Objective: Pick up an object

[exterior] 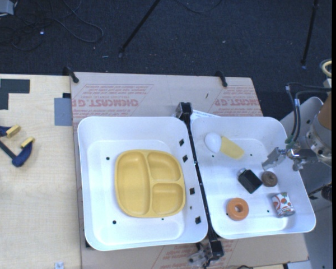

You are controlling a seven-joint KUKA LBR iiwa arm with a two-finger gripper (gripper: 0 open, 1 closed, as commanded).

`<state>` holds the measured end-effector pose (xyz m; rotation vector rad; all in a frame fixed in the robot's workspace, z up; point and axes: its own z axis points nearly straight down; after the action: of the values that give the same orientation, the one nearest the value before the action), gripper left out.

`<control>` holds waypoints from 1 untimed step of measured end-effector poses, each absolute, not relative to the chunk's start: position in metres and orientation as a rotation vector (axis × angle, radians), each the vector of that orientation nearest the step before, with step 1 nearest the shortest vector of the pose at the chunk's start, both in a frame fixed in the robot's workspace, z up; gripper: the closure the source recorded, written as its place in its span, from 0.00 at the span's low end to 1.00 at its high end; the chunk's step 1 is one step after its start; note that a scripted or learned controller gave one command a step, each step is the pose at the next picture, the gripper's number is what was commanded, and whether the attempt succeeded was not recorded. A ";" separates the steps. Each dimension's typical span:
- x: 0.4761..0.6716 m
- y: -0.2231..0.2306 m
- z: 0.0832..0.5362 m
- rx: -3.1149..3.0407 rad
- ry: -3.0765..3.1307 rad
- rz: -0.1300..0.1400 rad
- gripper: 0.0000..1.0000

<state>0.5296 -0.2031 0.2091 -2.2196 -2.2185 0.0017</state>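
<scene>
The right bin (291, 228) holds several small objects. A white egg-shaped piece (213, 142) lies beside a pale yellow block (232, 148) at the back. In the middle sit a black block (249, 180) and a small brown disc (269, 178). An orange ring (237, 209) and a red-and-white patterned can (283, 204) lie toward the front. My gripper (284, 159) hangs over the bin's right side, just above and to the right of the brown disc. Its fingers are spread open with only white bin floor showing between them.
The left bin (95, 150) carries a yellow divided plate (150, 182). A black divider with clips (191, 167) runs between the bins. Blue clamps (11, 144) lie on the wooden bench at far left. Cables and a tripod leg cross the dark floor behind.
</scene>
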 end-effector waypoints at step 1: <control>0.521 -0.207 0.150 -2.216 -2.215 0.006 0.00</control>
<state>0.5209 -0.2073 0.1502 -2.2160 -2.2155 0.0058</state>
